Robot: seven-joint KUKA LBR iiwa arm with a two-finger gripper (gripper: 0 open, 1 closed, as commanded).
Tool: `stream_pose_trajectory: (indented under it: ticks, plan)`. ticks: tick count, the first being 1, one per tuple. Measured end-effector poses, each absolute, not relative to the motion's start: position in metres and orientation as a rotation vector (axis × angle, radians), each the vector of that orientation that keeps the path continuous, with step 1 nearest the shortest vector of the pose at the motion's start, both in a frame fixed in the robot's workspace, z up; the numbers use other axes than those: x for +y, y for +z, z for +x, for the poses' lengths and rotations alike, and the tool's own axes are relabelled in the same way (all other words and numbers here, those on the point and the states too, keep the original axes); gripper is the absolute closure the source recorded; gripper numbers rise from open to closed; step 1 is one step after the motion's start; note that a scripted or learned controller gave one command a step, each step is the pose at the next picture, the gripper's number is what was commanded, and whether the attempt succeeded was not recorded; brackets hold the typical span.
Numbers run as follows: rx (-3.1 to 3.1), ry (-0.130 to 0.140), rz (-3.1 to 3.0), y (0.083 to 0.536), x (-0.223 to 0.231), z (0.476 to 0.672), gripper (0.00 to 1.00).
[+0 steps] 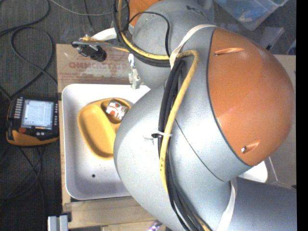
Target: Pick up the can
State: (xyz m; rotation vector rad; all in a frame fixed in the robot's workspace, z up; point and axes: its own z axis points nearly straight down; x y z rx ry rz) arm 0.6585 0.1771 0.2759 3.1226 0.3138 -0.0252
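**Bin** [72,177]: white, shallow, with rounded corners. Its near-left part is bare floor with one small dark speck. Its right part is covered by the arm.

**Can** [116,109]: red and white, lying on its side in the bin, toward the far rim. It touches the far right end of the bowl. Whether it rests inside the bowl or on its lip cannot be told. The arm's grey shell is just beside it on the right.

**Bowl** [94,126]: yellow, oblong and open side up. It sits in the bin's left half, apart from the left wall.

**Arm** [216,119]: grey with a large orange cap. It looms over the bin's right side, with yellow and black cables tied along its shell.

**Gripper**: open or closed cannot be told.

**Cardboard** [91,69]: brown sheet with red print, flat under the bin and showing beyond its far rim.

**Pendant** [33,119]: orange and black handset with a lit screen, on the dark carpet left of the bin.

**Cables** [29,42]: black, looping on the carpet beyond the bin's far left corner.
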Motion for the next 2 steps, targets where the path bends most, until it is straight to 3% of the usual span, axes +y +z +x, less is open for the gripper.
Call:
stream_pose_trajectory:
  ticks: [1, 2]
  plan:
    - [0.54, -0.005, 3.088, 0.433, 0.115, 0.661, 1.0]
    - [0.332, -0.009, 3.118, 0.432, 0.04, 0.66, 1.0]
